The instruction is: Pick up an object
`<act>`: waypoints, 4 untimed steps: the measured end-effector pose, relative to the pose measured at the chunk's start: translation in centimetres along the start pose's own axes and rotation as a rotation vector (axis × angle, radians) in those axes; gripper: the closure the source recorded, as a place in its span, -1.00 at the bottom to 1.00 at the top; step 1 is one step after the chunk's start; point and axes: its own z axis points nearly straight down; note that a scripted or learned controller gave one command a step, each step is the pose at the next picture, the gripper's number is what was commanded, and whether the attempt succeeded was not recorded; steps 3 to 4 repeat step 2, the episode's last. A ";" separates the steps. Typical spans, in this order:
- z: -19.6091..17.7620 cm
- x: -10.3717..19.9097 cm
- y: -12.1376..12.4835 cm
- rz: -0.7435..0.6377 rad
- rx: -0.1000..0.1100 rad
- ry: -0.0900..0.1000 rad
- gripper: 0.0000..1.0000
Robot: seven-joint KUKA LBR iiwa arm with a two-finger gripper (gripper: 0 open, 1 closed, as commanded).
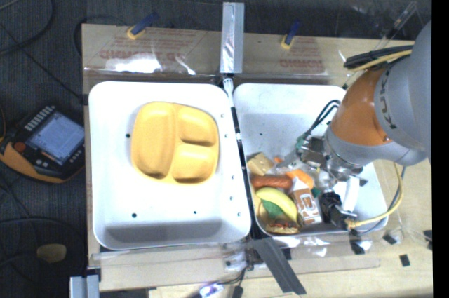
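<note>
Right bin (295, 97): small items are crowded into the near left corner, against the near edge and the dividing wall. They include a banana (275, 204), a sausage (272, 181), a brown carton (306, 205) and a beige piece (259, 164). The gripper (319, 177) sits low at the pile's right side, just beside the carton; whether it is open or closed cannot be told. The bin's far half lies bare. Left bin (105, 149): a yellow tray (174, 141) sits centrally, with a bare margin along every wall.

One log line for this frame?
gripper: low in right bin, at food pile | grasp: unconfirmed | left bin: yellow tray
</note>
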 end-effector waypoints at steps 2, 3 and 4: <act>-9.0 7.0 3.2 -0.042 0.005 -0.003 1.00; -9.0 7.0 3.2 -0.042 0.005 -0.003 1.00; -9.0 7.0 3.2 -0.042 0.005 -0.003 1.00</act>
